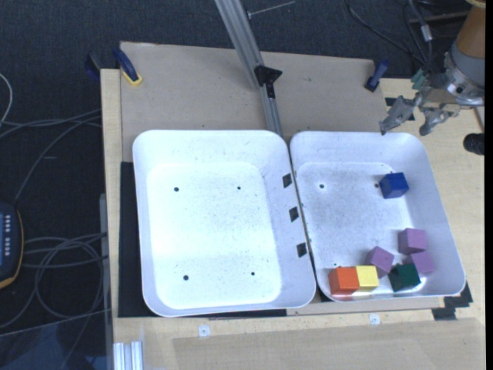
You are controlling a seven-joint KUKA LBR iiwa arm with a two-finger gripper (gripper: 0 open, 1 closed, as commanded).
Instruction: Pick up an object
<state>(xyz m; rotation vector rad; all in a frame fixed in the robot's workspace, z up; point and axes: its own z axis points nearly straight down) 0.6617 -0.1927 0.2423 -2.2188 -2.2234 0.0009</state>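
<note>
Blue cube (394, 185) sits alone at five o'clock from the gripper (410, 119), fingers apart, empty; drop straight over it.

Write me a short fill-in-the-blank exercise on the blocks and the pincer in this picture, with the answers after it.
1. All the blocks lie in the ___ bin.
2. The block lying alone, nearest the pincer, is ___ in colour.
3. The yellow block sits between the green block and the ___ block.
4. The number of purple blocks is ___.

Missing words: right; blue; orange; three
</note>
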